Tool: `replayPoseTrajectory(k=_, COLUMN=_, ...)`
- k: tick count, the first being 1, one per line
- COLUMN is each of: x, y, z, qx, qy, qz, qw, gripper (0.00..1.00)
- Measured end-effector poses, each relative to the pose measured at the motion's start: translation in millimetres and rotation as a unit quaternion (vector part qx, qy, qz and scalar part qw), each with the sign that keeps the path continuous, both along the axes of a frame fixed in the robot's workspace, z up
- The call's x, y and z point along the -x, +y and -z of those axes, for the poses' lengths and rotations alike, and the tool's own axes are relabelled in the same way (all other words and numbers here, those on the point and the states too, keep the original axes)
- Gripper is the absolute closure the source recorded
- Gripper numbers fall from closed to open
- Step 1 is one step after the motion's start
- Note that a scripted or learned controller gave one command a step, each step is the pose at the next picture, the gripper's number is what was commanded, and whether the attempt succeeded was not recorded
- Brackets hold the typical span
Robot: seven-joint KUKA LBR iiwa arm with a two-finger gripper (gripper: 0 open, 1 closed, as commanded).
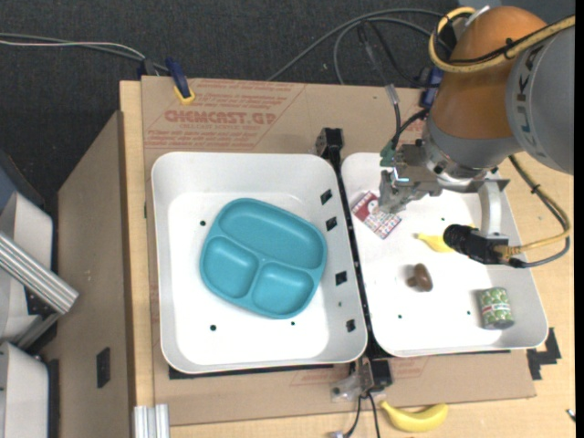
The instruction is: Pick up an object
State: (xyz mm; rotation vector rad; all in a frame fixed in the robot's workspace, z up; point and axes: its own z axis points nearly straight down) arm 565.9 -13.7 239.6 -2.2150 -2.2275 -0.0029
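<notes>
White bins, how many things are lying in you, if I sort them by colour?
Blue: 1, the blue plastic divided plate
Red and white: 1, the flat red-and-white packet
Brown: 1, the small brown lump
Green: 1, the short green patterned can
Yellow: 1, the small yellow pointed piece
Total: 5

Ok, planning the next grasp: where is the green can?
In the camera view, the green can lies near the right bin's lower right corner, right of the brown lump.

One fixed camera looks down slantwise, fairly near, on both white bins [173, 272].
</notes>
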Motion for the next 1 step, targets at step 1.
replayPoseTrajectory(k=1, x=-9.3, y=57.1, z=-5.8, qx=-0.0005, qy=0.0, qz=-0.001, qw=1.0, gripper=1.0)
